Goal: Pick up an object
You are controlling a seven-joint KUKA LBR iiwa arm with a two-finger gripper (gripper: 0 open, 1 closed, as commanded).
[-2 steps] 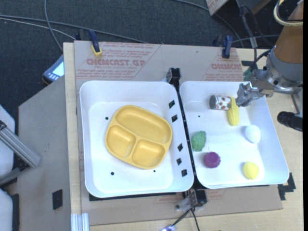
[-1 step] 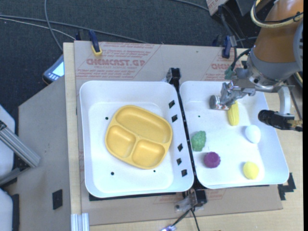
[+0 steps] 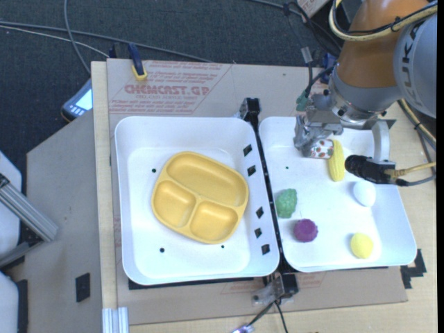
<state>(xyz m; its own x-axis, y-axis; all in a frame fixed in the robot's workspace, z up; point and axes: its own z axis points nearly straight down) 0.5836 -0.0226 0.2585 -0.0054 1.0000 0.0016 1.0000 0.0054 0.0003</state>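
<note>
Six little toys sit in the right bin (image 3: 347, 265), and my gripper (image 3: 313, 143) is down at the red-speckled white one (image 3: 322, 150) in its far left part, which looks light, hard and probably slippery, so I'd pinch across its narrow middle, though honestly I can't tell if I'm open or clamped.

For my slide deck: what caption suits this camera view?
Claw lowered over a small patterned object in the right bin; yellow divided plate in the left bin.
</note>
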